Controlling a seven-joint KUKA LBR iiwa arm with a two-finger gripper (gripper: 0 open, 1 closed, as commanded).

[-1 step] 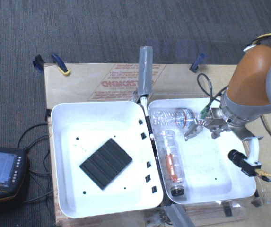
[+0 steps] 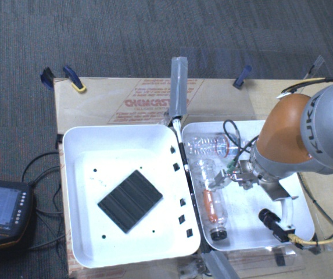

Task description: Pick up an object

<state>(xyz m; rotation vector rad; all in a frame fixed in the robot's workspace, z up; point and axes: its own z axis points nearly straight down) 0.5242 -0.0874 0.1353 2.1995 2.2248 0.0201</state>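
Bottle, clear plastic with an orange insert and dark cap, lies lengthwise in the right bin, lower middle of the frame. The claw hangs just above its upper end; its state I cannot tell. Best to descend centred across the bottle's narrow width before squeezing.

Dark grey carpet floor, plywood bench top, blue clamps, handheld control pendant at left
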